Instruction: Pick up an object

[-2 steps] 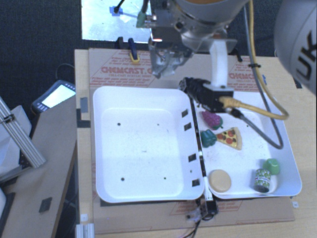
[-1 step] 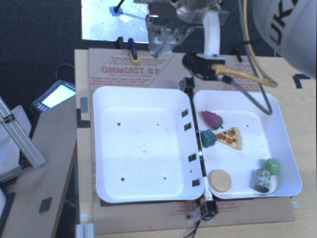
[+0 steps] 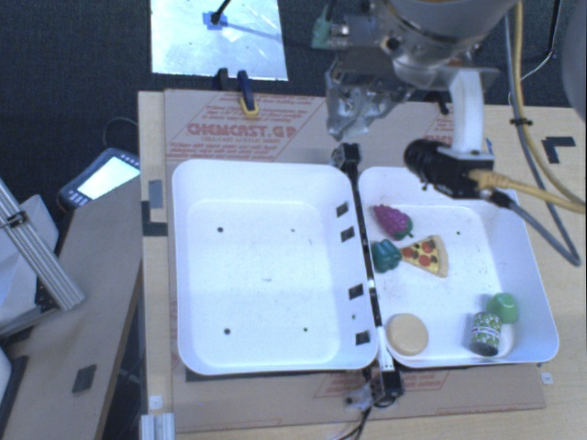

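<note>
The right bin (image 3: 527, 246) holds several small objects. A purple grape bunch (image 3: 393, 219) lies near its back left. Just in front of it sit a dark green pepper (image 3: 384, 256) and a pizza slice (image 3: 426, 255). A tan round cookie (image 3: 408, 334) rests at the front left, with a green can (image 3: 485, 334) and a green round piece (image 3: 503, 307) at the front right. My gripper (image 3: 351, 126) hangs high over the back edge where the two bins meet, above and behind the grapes. Nothing shows between its fingers.
The left bin (image 3: 183, 246) lies beside the right one, with a black divider strip (image 3: 360, 246) between them. A black cable fitting (image 3: 445, 168) and yellow hose cross the right bin's back rim. A metal plate (image 3: 215, 26) lies behind the bench, and a tablet (image 3: 101, 177) sits at the left.
</note>
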`<action>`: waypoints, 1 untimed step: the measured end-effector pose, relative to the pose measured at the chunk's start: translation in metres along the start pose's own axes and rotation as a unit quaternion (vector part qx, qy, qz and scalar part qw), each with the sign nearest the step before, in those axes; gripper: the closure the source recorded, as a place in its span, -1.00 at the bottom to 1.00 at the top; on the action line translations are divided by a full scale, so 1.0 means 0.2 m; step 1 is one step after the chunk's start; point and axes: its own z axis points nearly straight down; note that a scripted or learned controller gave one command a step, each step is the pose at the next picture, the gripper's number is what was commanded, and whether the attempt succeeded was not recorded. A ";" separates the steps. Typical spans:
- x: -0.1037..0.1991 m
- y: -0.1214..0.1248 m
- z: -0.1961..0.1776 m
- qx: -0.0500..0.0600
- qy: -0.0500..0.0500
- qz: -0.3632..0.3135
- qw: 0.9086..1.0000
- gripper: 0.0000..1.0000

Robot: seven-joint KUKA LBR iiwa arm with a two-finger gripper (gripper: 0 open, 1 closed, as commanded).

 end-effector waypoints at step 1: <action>0.16 -0.08 0.50 0.005 -0.001 -0.004 1.000 1.00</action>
